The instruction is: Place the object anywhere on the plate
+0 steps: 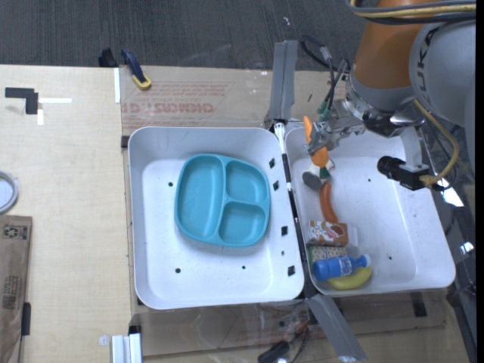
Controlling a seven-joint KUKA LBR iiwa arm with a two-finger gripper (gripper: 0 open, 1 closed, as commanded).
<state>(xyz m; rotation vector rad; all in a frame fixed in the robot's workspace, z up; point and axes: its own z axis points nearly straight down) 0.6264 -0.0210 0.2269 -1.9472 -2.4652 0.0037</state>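
Up at the back of the right bin [423, 225], the end effector [321, 138] grips a small orange toy [321, 156]. From there the blue plate [223, 200] lies left and nearer, in the other bin [151, 225].

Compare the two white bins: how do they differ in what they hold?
The left bin holds one blue divided plate; the right bin holds several small items: a sausage, a carton, a blue bottle and a banana. The hand hangs over the right bin. Both are shallow and white.
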